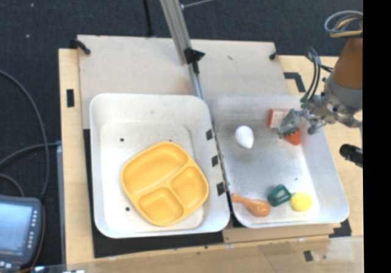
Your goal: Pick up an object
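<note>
Dark carpet surrounds a pale wooden bench [153,64] that carries two shallow white bins side by side. We note a slanted aluminium rail [174,12] running from 12 o'clock down to the gap between the bins, and a grey monitor [18,229] at the 8 o'clock corner of the scene.

Left bin [110,119]: we see a yellow divided tray [164,182] with three compartments, lying flat toward the bin's 5 o'clock side.

Right bin [317,168]: a white egg-shaped object [244,137] sits near the middle, toward 11 o'clock. Along the 6 o'clock edge we count three things in a row: an orange spoon-like piece [252,204], a green block [279,195] just beside it, and a yellow ball [300,202] just beside the block. A red-orange box [276,118] lies at about 1 o'clock in the bin.

Arm enters from 3 o'clock, its orange band [349,65] above the wrist. Gripper [294,129] hangs low over the right bin's 2 o'clock area, just beside the red-orange box. A small red-orange piece [295,138] shows directly under the fingers; we cannot tell whether it is pinched or merely lying beneath them, and we cannot tell if the jaws are spread or pressed together, since the wrist hardware blurs them
</note>
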You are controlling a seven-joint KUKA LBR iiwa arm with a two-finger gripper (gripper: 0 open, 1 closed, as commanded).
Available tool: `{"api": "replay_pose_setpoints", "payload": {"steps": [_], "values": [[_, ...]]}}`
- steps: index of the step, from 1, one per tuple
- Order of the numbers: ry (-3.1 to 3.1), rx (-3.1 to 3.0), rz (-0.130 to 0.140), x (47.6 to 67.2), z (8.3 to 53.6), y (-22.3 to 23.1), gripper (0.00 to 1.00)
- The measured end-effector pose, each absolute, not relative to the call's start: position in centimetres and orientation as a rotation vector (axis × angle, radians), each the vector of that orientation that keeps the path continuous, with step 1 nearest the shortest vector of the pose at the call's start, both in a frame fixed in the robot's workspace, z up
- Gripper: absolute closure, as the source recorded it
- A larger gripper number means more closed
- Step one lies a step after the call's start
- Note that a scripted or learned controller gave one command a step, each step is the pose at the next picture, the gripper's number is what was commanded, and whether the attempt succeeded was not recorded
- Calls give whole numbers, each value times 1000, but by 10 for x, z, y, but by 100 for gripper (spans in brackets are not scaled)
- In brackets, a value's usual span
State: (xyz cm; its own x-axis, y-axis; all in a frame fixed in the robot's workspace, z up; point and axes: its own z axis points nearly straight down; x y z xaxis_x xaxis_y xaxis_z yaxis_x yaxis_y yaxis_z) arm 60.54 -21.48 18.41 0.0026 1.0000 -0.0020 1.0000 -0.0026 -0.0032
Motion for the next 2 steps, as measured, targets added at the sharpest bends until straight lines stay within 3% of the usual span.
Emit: {"api": "replay_pose_setpoints", "payload": {"steps": [1, 2], "values": [[-2216, -2223, 7, 604, 121, -217, 0], [-2220, -2230, -2, 606, 137, -218, 100]]}}
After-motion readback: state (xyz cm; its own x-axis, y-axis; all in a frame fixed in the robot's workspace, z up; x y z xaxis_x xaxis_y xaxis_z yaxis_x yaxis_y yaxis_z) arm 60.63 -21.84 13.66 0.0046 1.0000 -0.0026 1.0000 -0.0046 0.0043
